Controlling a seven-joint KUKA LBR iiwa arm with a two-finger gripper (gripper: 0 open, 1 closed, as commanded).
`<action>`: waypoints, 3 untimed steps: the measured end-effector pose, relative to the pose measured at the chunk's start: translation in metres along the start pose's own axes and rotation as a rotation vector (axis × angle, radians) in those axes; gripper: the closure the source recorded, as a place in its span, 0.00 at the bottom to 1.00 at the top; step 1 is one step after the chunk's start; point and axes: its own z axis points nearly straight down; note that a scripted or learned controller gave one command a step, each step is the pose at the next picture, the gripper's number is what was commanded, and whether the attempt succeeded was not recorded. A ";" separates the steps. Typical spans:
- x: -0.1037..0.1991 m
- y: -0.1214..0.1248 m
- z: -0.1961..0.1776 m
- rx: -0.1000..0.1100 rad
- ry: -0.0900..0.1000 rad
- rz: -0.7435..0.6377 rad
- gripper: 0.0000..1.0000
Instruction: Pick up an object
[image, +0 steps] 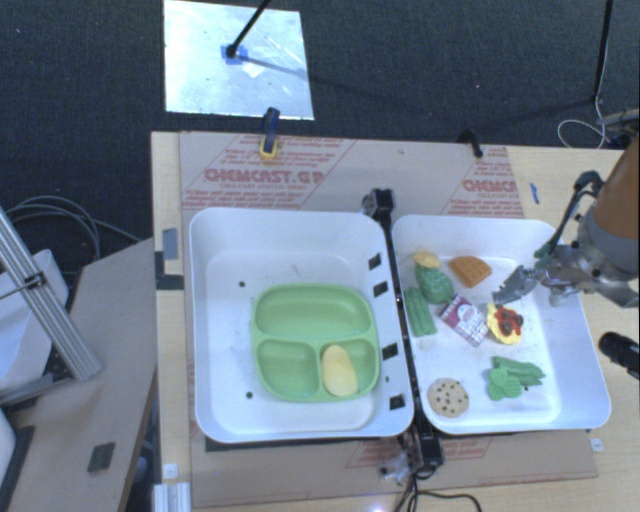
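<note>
The grasp is not made yet, by my reading. The gripper (512, 286) hangs over the right bin (575, 385), near its middle, with nothing seen between its fingers; whether the jaws are spread or pressed together I cannot tell. Closest candidates: a pizza slice (506, 324) at its six o'clock, a small packet (463, 319) at eight, an orange piece (470, 269) at ten. Descent, closing and lifting all remain. The left bin (215, 400) holds a green tray (300, 310).
</note>
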 end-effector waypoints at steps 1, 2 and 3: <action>0.022 -0.047 0.002 0.002 0.001 0.003 0.00; -0.045 -0.037 0.049 0.001 -0.002 0.007 0.00; -0.054 0.030 0.023 -0.008 -0.004 -0.003 0.00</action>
